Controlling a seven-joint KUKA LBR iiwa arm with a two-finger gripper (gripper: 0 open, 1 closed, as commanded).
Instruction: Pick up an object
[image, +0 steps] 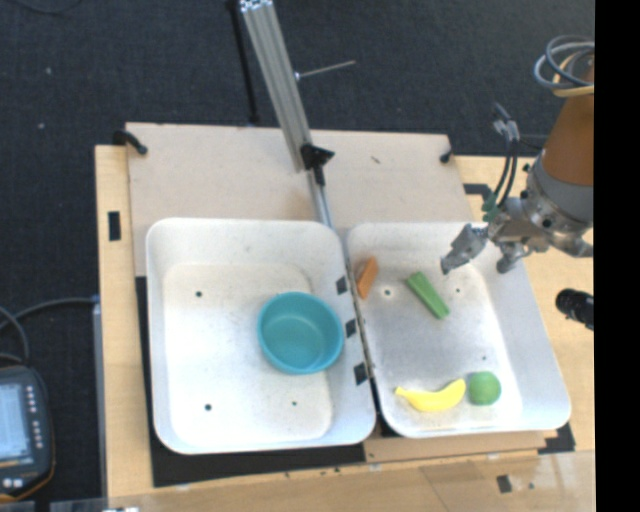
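The right bin (520, 330) holds a green block (427, 296) near its middle, an orange piece (366, 276) against its left wall, and a yellow banana (432, 397) beside a green ball (483, 388) near the front. A teal bowl (300, 332) sits in the left bin (200, 300). My gripper (487, 252) hovers over the right bin's back right corner, up and to the right of the green block. Its two fingers are spread apart and nothing is between them.
A slanted metal rail (285, 100) runs from the top down to the divide between the bins. The wooden bench (260, 170) extends behind the bins. A small screen device (20, 415) lies at the far left.
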